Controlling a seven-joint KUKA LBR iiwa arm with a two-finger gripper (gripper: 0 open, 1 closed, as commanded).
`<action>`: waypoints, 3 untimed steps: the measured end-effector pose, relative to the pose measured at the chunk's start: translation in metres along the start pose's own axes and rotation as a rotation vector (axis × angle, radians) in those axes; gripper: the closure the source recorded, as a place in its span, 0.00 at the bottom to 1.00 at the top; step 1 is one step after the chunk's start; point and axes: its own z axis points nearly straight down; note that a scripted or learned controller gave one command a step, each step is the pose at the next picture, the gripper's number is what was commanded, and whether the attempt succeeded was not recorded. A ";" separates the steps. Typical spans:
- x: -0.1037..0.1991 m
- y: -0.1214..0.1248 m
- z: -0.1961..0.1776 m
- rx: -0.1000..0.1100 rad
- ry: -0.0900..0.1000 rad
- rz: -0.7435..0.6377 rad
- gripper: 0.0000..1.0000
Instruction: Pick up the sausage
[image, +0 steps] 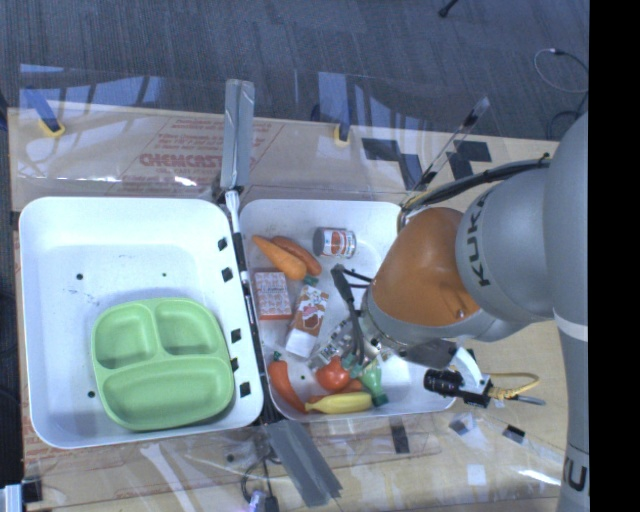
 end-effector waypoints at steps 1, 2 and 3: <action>-0.001 -0.001 -0.129 -0.001 -0.004 0.107 1.00; 0.006 0.005 -0.120 0.000 -0.001 0.233 1.00; -0.032 0.028 -0.270 -0.002 -0.005 -0.011 1.00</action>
